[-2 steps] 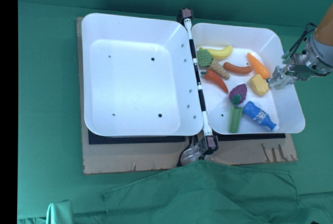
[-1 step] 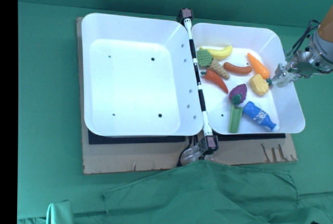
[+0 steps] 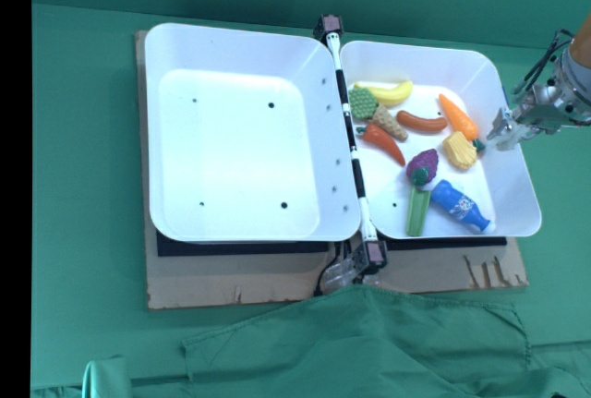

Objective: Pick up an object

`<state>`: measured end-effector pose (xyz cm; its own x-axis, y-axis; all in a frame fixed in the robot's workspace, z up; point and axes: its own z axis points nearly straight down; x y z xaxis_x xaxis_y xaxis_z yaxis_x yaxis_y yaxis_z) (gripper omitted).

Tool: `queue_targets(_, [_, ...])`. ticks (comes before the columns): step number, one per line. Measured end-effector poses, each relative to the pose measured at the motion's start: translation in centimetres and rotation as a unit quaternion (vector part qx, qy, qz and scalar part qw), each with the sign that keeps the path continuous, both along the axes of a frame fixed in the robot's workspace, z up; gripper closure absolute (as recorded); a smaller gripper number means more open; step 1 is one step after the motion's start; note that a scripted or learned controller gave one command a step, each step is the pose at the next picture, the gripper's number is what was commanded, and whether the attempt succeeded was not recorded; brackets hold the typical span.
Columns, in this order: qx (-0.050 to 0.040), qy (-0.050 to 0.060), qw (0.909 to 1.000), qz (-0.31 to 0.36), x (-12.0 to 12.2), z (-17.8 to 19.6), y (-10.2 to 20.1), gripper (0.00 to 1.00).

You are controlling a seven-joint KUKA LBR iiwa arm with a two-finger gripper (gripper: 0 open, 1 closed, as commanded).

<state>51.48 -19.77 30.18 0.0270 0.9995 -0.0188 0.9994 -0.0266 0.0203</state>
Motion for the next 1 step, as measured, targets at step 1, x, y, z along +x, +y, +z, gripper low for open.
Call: queue_targets(1, [-0.0018, -0.002, 1.0, -0.002, 0.08, 1.1, -0.17, 1.0])
